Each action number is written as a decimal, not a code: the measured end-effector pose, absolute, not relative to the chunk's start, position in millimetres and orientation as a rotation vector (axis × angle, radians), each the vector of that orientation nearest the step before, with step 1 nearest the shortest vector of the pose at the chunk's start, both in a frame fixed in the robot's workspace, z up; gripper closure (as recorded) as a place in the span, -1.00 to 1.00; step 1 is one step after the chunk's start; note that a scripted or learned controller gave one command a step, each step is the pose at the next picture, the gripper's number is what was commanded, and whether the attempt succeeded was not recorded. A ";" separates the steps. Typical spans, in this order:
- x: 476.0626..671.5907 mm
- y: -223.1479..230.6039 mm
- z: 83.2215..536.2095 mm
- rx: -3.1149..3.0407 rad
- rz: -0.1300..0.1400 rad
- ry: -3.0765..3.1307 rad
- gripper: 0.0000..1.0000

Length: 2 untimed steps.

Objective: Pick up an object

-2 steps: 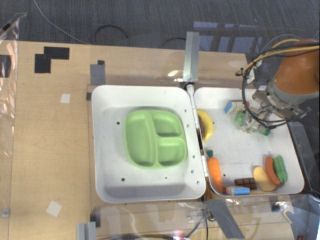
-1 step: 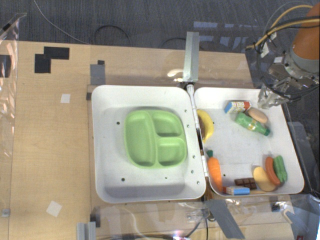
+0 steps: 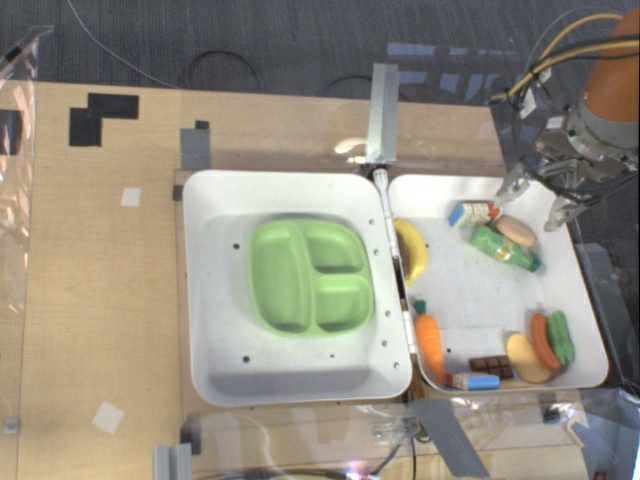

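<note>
— Objects for picking sit in the right bin: a banana at nine o'clock, a carrot at seven, a green bottle with a tan piece near one.

— And the gripper?

— Up at the bin's one o'clock corner, fingers spread apart, nothing between them, just beside the bottle.

— The other bin?

— The left bin holds a green divided plate at its centre.
</note>
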State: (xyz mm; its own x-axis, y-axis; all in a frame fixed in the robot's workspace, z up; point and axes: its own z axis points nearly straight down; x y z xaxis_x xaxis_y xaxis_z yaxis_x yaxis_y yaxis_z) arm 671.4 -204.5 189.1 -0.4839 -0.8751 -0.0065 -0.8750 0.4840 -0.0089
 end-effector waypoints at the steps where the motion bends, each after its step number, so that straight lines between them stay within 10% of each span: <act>1: 572.9 -205.2 94.4 -1.701 -0.010 2.630 -1.00; 2: 538.1 -159.2 91.1 -1.655 -0.015 2.654 -1.00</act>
